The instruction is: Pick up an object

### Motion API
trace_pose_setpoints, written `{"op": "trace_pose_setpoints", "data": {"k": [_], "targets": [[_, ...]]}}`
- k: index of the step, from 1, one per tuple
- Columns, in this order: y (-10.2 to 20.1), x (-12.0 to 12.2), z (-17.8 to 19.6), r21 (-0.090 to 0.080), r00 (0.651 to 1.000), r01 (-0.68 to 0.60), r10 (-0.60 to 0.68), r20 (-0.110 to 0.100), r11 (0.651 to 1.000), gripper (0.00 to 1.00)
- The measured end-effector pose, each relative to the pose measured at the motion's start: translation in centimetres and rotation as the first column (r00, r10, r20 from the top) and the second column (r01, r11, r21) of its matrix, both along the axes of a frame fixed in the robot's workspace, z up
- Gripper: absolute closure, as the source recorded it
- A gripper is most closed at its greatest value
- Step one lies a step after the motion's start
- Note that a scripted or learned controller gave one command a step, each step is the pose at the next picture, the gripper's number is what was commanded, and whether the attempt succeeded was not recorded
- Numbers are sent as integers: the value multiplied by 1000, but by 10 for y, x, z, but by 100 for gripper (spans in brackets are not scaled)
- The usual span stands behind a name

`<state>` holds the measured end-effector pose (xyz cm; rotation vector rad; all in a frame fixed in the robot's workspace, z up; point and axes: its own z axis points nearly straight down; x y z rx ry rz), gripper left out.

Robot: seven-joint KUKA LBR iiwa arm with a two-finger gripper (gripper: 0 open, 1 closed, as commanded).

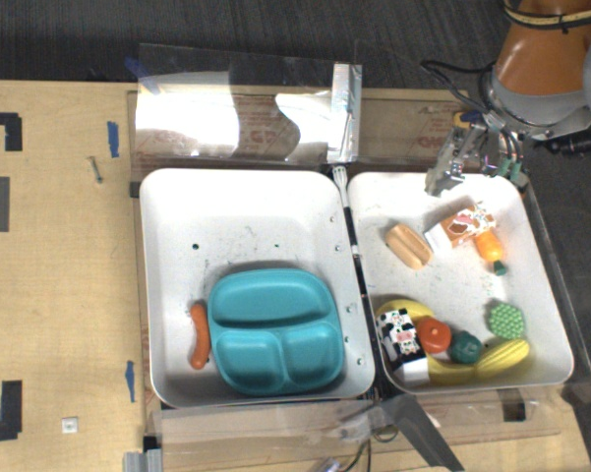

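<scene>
The big flat wooden bench is light brown and smooth. Two shallow white plastic bins sit on it, side by side and touching. The left bin has rounded corners and small dark specks on its floor. The right bin has the same shape.

The grey robot arm with the shiny orange band comes in at about 1 o'clock. Its thin metal two-finger gripper hangs over the back edge of the right bin, at 12 o'clock in that bin. Its fingers look a little apart, with nothing between them.

In the left bin, a smooth teal plastic tray with three hollow parts lies at 6 o'clock. A thin orange toy sausage lies just beside it, at 9 o'clock from the tray.

In the right bin, a tan toy hot dog bun lies near the middle. A small white and red carton sits at 2 o'clock from the bun. An orange toy carrot with a green tip touches the carton. At 5 o'clock lies a bumpy round green toy. Along the front edge, in a close heap, are a smooth yellow toy banana, a black and white cow-spotted box, a round red toy tomato and a small dark green toy.
</scene>
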<state>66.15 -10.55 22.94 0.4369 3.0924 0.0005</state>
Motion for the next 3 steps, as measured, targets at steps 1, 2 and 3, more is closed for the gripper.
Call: {"op": "trace_pose_setpoints", "data": {"k": [1, 2, 3], "targets": [[5, -4, 55, 2, 987, 159, -159, -5, 987, 100], [28, -15, 45, 3, 992, 126, -126, -16, 992, 100], [25, -6, 73, 4, 973, 231, -231, -7, 973, 100]]}}
